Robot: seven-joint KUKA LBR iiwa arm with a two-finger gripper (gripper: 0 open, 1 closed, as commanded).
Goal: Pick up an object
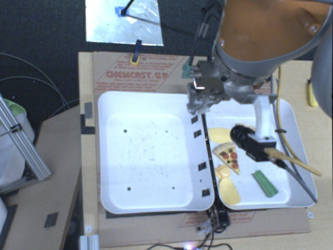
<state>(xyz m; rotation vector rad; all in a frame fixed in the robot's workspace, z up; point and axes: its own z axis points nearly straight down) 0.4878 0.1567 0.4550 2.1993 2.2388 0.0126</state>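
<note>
Green block [265, 183] in right bin [296, 134] | claw [196, 104] well apart, upper-left

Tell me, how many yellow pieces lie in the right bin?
3. One yellow piece lies beside the divider, above the pizza slice; a small one below the slice; the largest near the front wall. The arm may hide more.

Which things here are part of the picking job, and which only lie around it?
For the job: gripper, right bin, pizza slice, green block, yellow pieces.

Lying about: left bin, cardboard, metal sheet, cables.
</note>
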